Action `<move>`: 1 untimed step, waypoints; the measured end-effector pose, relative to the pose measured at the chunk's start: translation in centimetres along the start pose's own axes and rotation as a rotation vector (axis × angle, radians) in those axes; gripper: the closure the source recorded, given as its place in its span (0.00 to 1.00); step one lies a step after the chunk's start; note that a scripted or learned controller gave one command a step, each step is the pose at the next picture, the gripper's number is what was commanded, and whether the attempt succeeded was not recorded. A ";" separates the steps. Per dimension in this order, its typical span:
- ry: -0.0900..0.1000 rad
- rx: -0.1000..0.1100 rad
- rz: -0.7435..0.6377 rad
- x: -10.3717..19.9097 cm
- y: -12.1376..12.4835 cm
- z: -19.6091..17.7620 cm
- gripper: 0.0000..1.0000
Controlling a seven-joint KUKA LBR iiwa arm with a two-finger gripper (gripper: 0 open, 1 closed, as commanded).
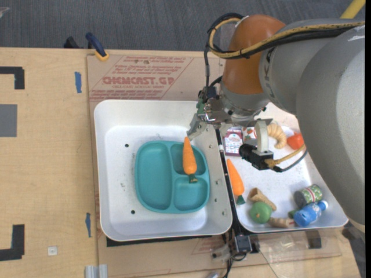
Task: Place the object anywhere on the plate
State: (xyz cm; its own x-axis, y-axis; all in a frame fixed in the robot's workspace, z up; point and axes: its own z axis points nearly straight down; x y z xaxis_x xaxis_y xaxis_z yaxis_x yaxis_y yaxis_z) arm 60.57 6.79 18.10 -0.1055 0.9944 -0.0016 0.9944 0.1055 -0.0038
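Obscured: the arm's (313,80) grey body covers the upper right of the view and hides much of the right bin (290,210), including its far rim and right-hand side. The gripper (202,120) sits under the orange band (249,54); its tip is small and dark against cables, and whether the jaws are released or clenched cannot be told. Nothing is seen between them. A red and white carton (233,141) lies partly beneath the wrist, its label unreadable. A croissant-shaped item (278,135) and an orange piece (295,141) beside it are partly covered by the arm.

Arm pose: it reaches in from the right, wrist bent down over the shared rim of the two bins, the gripper at the far right corner of the left bin (110,172), just above the plate's far edge.

Task item: a carrot (189,158) lies on the teal divided plate (153,181) in the left bin, across the plate's right-hand compartments, green stem end toward the camera. It is apart from the gripper.

Right bin, visible: a second carrot (235,179) by the left wall, a green pear-like fruit (261,212), a blue bottle (306,213), a green can (309,194).

The bench (40,155) is light brown board.
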 end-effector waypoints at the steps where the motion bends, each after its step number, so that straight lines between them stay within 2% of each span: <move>1: 0.000 0.000 0.000 0.0 0.0 0.0 0.00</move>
State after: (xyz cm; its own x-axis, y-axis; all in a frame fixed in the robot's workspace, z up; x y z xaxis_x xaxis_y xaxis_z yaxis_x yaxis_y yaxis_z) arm 60.57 6.79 18.10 -0.1055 0.9944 -0.0016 0.9944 0.1055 -0.0038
